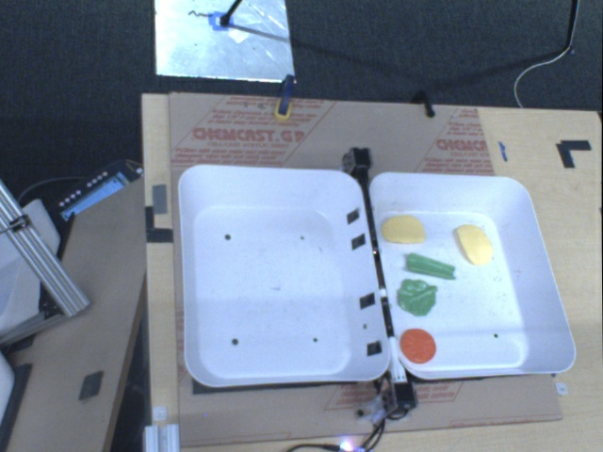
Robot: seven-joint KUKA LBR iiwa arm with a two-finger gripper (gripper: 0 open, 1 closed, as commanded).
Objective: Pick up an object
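The right bin (528,252) holds several small objects near its left side. A yellow oval piece (402,229) lies at the upper left, and a second yellow piece (475,244) lies to its right. Below them lies a green bean-like stick (431,267), then a green leafy piece (416,296). An orange-red round disc (418,346) rests near the bin's front left corner.
The left bin (273,281) sits beside the right one, joined along a black-clipped divider (375,271). Both rest on a cardboard sheet (245,135). A shiny metal plate (223,24) lies on the floor behind, and a grey rail (42,271) stands at far left.
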